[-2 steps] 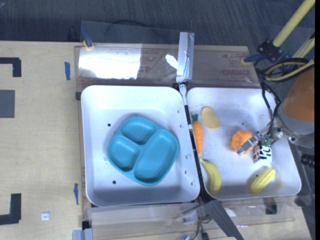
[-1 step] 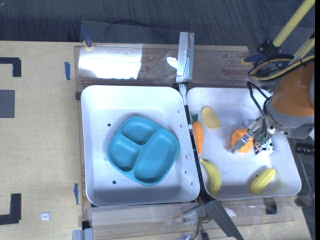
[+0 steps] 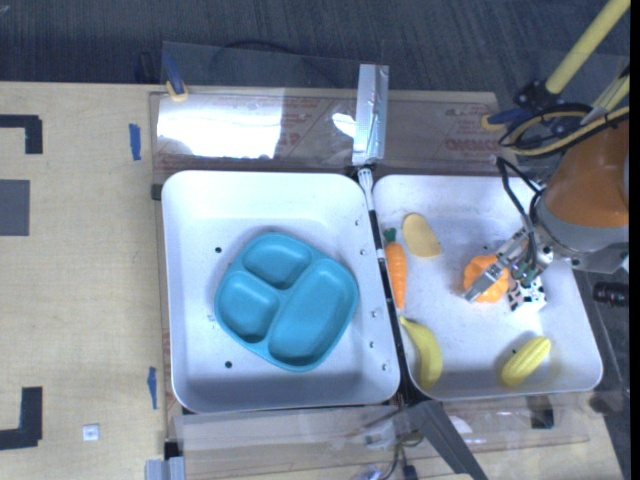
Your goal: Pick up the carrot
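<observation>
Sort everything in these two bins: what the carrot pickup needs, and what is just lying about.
Needed:
- slim orange carrot with green top, against the right bin's left wall
- two-finger gripper, over the orange piece

Lying about:
- blue three-compartment plastic plate
- curved yellow banana
- pale yellow potato-like piece
- yellow lemon-shaped piece
- bright orange piece

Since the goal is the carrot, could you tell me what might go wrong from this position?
1. The gripper sits over an orange item in the right bin, apart from the carrot; it may grab the wrong thing.
2. The carrot lies against the bin's left wall, leaving little finger room there.
3. The banana lies just below the carrot and could be knocked.
</observation>
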You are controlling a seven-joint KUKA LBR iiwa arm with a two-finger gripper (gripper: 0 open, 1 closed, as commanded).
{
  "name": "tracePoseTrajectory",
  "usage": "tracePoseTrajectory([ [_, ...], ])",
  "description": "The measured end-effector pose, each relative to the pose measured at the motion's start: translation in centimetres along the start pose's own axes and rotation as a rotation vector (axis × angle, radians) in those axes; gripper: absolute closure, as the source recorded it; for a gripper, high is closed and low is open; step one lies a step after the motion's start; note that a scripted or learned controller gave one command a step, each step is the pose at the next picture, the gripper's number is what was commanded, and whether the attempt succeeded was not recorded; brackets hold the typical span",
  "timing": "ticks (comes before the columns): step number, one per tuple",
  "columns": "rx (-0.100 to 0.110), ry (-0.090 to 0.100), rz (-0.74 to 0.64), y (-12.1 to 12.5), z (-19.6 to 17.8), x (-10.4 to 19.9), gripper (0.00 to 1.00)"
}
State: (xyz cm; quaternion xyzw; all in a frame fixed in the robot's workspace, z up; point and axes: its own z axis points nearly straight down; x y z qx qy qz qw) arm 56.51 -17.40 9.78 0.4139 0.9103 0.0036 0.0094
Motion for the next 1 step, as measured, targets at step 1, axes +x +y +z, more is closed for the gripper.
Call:
tracePoseTrajectory([
  [1, 0.010, 0.013, -0.060, 7.07, -8.61, 6.36, 1.00],
])
